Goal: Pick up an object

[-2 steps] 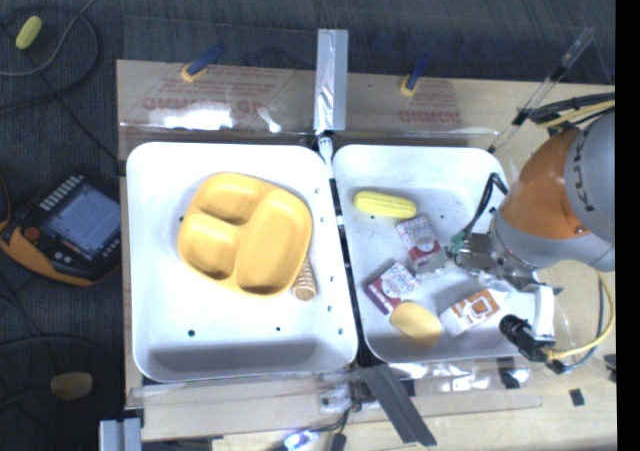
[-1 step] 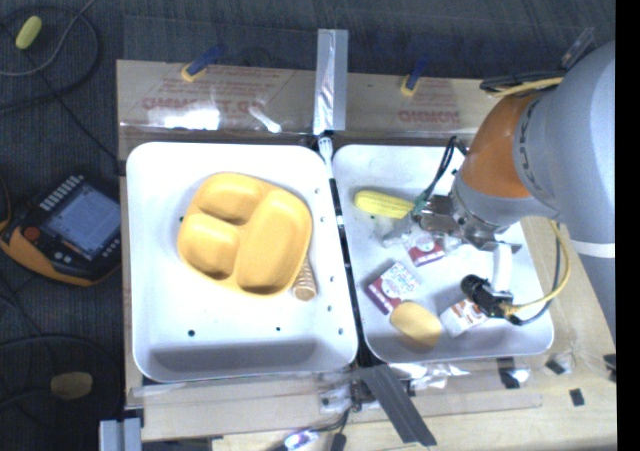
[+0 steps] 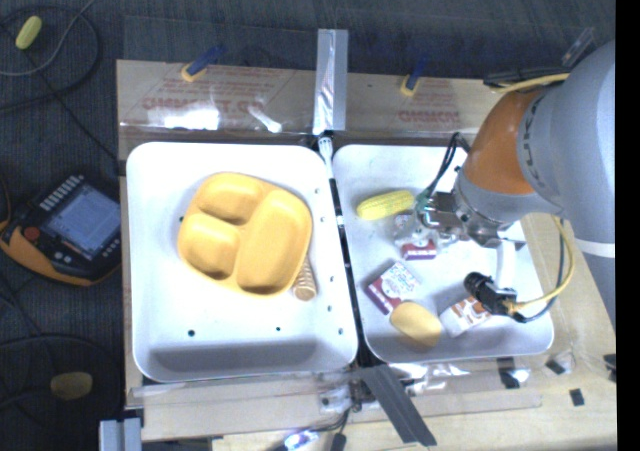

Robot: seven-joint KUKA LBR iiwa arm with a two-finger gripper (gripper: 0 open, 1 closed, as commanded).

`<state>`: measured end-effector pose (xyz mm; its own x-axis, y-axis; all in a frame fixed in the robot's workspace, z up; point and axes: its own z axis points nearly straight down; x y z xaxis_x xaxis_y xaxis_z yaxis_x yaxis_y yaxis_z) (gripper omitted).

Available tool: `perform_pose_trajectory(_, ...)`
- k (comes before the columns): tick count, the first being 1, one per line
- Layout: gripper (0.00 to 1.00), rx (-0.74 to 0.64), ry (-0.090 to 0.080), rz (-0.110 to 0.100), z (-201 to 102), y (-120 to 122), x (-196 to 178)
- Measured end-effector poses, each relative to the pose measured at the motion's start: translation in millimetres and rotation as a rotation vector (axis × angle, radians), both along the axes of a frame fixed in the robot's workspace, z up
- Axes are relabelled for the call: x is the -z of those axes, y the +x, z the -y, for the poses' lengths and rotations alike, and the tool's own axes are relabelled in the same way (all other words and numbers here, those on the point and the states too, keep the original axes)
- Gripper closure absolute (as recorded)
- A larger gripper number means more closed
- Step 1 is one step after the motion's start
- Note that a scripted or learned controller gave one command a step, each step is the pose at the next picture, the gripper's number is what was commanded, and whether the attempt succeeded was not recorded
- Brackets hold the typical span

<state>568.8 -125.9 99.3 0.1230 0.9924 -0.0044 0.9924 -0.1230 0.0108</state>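
Hanging over right bin: the gripper point(image 3: 430, 222) sits low over the middle of the right bin point(image 3: 380, 164), a touch nearer the far edge.
Arm: grey with its orange band, the arm point(image 3: 520, 154) comes in across the bin's right edge and covers the far right corner.
Gripper state: cannot tell from this angle, the wrist blocks the view, and nothing is seen pinched.
Small packet: a red-and-white small packet point(image 3: 418, 249) lies right under the gripper's near side, closest of the lot; touching or just apart, I can't say.
Cob: the yellow cob point(image 3: 385, 204) lies just left of the gripper, toward the bin's far left corner.
Maroon packet: the maroon packet point(image 3: 393, 289) lies flat nearer the near edge, clear of the gripper.
Yellow lump: the yellow lump point(image 3: 415, 322) rests by the near edge, just beside the maroon packet.
White box: the white box point(image 3: 460, 317) lies right of the lump, near the near edge.
Left bin: over in the left bin point(image 3: 160, 319) a yellow dish point(image 3: 245, 232) fills the centre, with a ridged cone point(image 3: 304, 285) against its right side.
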Motion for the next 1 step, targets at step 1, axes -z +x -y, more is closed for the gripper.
perform_pose_trajectory(1, 1.00, -0.207, 0.004, -0.014, -43.0, 34.2, -83.6)
